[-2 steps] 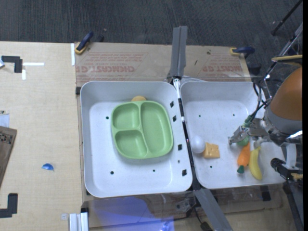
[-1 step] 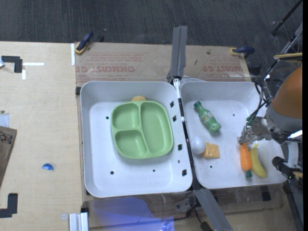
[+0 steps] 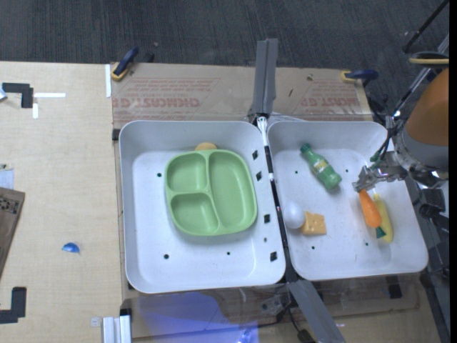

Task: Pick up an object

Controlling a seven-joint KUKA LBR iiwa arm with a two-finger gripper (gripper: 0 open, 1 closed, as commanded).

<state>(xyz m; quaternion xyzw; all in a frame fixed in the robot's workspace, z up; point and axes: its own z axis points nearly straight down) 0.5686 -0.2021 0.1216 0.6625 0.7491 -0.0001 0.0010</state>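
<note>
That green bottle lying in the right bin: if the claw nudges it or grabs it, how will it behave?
The green bottle lies on its side on the right bin's smooth floor, so a sideways nudge would probably roll it. Its round body looks glossy, so it may slip from a loose pinch. It looks like a small plastic toy, likely light and stiff.

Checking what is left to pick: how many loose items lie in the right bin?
5: a green bottle at the back, carrot and banana on the right, white ball and cheese front left.
</note>
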